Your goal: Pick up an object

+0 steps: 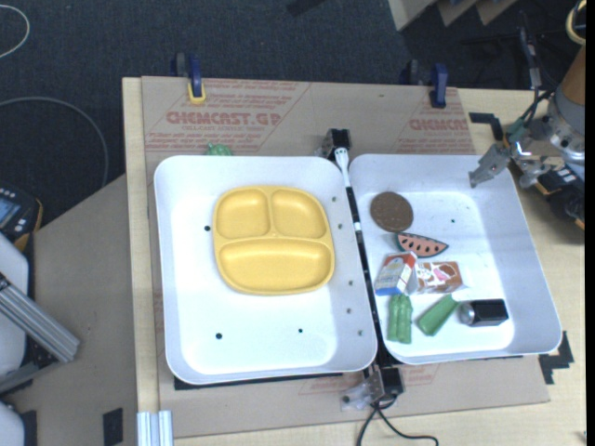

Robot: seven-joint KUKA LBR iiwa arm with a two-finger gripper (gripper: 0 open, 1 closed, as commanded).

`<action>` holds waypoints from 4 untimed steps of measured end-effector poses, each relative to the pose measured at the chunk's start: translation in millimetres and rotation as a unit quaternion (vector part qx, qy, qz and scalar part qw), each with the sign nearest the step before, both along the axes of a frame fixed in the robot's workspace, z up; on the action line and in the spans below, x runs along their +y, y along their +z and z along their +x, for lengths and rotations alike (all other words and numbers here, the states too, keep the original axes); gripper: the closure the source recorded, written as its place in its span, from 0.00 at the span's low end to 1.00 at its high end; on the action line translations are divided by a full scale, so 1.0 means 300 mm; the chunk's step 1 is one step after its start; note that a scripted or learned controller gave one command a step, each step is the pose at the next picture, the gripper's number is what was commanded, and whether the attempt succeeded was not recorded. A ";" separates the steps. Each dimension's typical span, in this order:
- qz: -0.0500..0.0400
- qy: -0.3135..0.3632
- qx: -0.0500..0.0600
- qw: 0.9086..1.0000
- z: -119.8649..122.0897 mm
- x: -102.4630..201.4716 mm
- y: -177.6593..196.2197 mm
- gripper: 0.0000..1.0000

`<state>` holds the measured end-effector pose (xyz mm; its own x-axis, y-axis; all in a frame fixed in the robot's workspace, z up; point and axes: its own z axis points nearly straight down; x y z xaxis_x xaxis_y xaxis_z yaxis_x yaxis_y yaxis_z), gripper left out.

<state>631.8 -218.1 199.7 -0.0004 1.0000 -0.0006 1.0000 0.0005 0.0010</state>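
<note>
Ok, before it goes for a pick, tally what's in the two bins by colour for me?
Yellow: 1, the divided plate in the left bin
Brown: 1, the round disc
Red: 1, the watermelon slice
Green: 2, the pea pod and the cucumber-like piece
Multicoloured: 2, the small carton and the flat packet
Black: 1, the dark block
Total: 8, with 7 in the right bin

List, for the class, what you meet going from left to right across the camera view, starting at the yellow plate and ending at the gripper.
Yellow divided plate → brown disc → watermelon slice → black block → gripper.
</note>
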 end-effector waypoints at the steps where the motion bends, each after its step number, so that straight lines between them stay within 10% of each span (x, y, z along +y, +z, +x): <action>1: 0.001 0.001 0.000 1.000 0.006 0.188 0.083 0.00; 2: 0.000 0.001 -0.001 1.000 0.008 0.182 0.116 1.00; 4: 0.002 0.002 0.004 1.000 -0.208 0.632 -0.054 1.00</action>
<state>569.3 -28.4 183.5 -0.0039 1.0000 0.0027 1.0000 0.0039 -0.0063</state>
